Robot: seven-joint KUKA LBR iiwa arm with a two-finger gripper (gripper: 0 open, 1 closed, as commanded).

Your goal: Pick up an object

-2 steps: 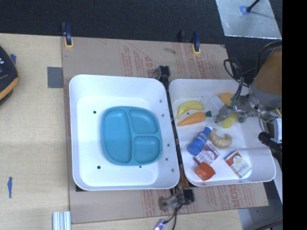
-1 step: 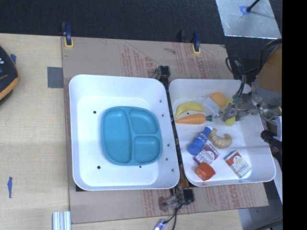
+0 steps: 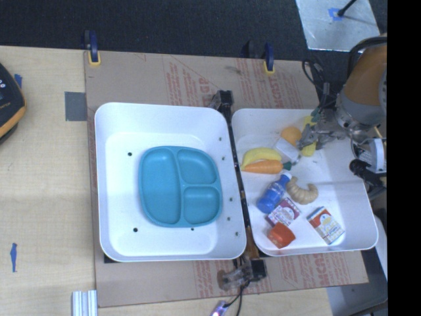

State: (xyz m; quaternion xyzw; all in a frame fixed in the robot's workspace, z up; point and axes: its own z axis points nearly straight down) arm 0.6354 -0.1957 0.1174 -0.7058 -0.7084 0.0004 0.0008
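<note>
The right bin (image 3: 355,242) holds several small items: a yellow banana (image 3: 261,155) lying against an orange carrot (image 3: 263,167), a blue bottle (image 3: 273,194), a tan croissant (image 3: 302,191), a red block (image 3: 281,236), a small printed carton (image 3: 283,211) and a red-and-white box (image 3: 326,225). An orange piece (image 3: 291,135) and a yellow piece (image 3: 308,150) lie near the bin's far right. My gripper (image 3: 313,137) hangs low over that corner, right beside the orange and yellow pieces. Nothing shows clearly between its tips.
The left bin (image 3: 108,176) carries a blue three-compartment tray (image 3: 179,185). A black divider bar (image 3: 235,170) runs between the bins. Clamps hold the cardboard base at the far edge. The arm's grey body with orange band (image 3: 365,78) looms over the right bin's far right corner.
</note>
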